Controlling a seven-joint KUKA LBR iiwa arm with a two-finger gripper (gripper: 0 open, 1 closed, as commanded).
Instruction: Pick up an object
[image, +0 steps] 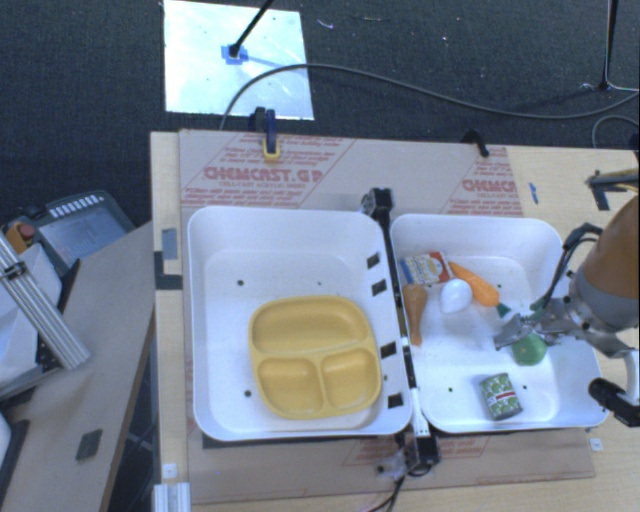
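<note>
Two shallow white plastic bins (300, 225) share the bench, and the gripper (518, 335) hangs over a round green object (530, 350) in the right bin, finger state unclear.

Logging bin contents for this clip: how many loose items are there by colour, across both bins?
Yellow: 1, the divided tray
Orange: 1, carrot
White: 1, egg
Brown: 1, cone
Green: 2, round item by the gripper, can
Multicoloured: 1, packet
Total: 7
</note>
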